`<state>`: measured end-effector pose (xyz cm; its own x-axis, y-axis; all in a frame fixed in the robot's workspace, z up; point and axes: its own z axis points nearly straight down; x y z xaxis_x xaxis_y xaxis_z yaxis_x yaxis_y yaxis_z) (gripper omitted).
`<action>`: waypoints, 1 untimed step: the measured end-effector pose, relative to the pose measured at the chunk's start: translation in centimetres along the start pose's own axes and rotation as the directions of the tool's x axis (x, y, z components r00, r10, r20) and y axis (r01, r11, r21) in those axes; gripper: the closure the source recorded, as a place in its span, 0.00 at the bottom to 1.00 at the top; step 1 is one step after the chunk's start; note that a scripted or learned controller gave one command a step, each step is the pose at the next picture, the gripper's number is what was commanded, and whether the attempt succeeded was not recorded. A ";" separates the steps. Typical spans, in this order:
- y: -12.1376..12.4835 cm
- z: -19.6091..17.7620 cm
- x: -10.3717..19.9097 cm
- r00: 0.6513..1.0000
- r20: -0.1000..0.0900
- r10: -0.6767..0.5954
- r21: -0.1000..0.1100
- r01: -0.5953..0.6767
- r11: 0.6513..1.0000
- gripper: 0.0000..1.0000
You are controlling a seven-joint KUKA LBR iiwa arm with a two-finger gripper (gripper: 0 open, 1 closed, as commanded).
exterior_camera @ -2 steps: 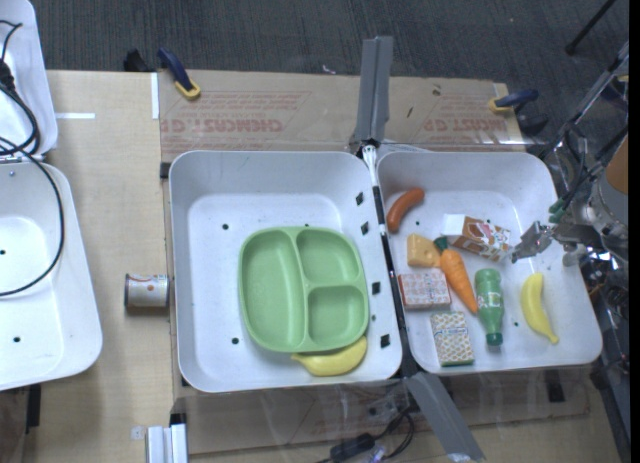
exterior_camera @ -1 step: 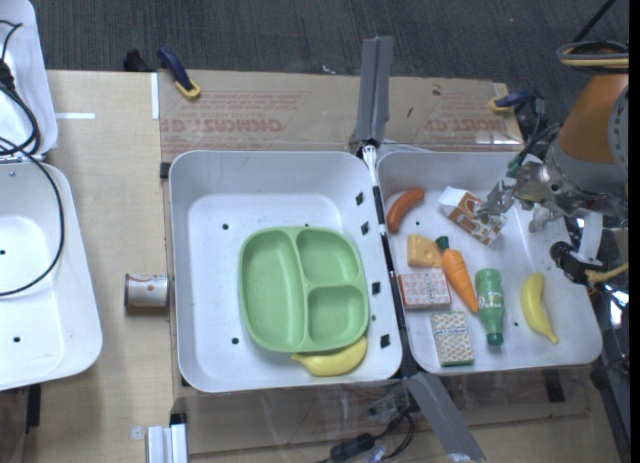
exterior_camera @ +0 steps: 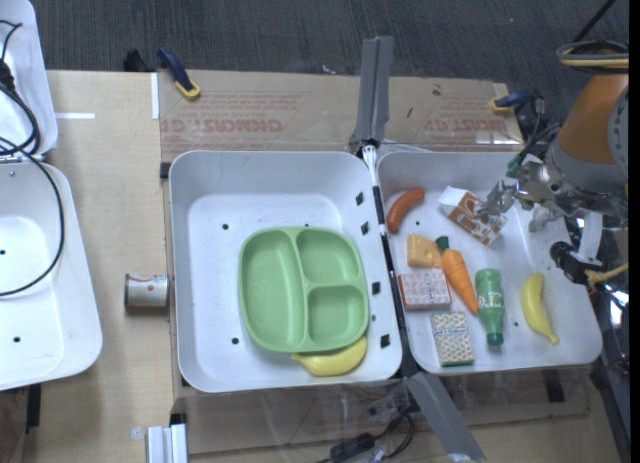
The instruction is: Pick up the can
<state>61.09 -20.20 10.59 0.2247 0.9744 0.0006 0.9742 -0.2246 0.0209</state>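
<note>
Camera view: can lies on its side on the bench, outside the bins, just left of the left bin. Gripper over the right bin, at a small box; cannot tell its grip state. Left bin holds a green tray and a banana.

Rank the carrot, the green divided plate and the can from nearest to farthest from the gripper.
From the gripper at the right bin's back:
1. Carrot, right bin, middle.
2. Green divided plate, left bin.
3. Can, on the bench left of both bins.
</note>
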 end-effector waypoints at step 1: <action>-0.9 -6.1 7.0 0.941 -0.005 -0.340 0.019 0.340 0.940 0.00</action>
